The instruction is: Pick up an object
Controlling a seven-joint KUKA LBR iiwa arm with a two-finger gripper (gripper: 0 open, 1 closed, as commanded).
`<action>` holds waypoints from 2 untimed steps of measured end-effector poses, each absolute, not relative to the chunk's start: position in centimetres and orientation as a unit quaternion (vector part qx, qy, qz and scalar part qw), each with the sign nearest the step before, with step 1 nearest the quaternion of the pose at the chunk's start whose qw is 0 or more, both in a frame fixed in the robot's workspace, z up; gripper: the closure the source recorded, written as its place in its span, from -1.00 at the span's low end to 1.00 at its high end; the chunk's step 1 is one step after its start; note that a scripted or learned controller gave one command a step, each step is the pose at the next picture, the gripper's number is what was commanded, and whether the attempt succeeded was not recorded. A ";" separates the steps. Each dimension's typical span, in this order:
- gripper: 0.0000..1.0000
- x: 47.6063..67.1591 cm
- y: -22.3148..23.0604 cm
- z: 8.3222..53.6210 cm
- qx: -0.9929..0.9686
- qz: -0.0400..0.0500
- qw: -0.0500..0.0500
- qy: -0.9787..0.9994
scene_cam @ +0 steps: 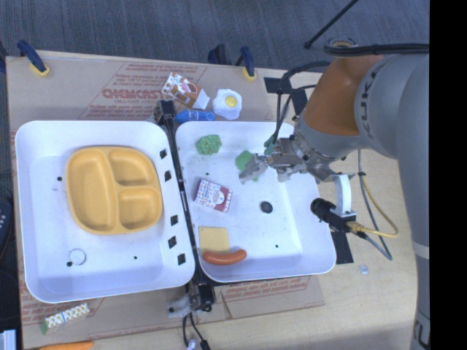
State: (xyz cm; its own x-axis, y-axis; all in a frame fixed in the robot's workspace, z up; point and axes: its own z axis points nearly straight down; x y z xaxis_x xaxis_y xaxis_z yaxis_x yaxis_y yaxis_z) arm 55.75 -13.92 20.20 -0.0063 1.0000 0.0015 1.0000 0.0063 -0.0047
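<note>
End effector [255, 168] hovers over right bin [310, 257], beside green item [244, 159].

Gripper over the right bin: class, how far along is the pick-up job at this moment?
Done: the arm has reached the right bin. In hand: the gripper sits low beside a green item; a grasp cannot be confirmed. Left: lifting something clear; the red carton, sausage and cheese slice lie untouched.

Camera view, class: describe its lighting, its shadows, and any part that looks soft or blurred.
Camera view: lighting is even and diffuse, with no harsh glare on the white bins; shadows are faint, a soft one under the yellow tray and the sausage; small things such as the carton look slightly soft, their print unreadable; the pincer is a little blurred beside the green object.
</note>
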 end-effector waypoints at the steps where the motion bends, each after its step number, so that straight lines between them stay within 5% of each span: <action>1: -1.00 59.2 -15.8 9.1 -0.744 0.002 0.002 -0.669; 2: -1.00 65.7 -16.5 9.2 -0.755 0.001 0.001 -0.656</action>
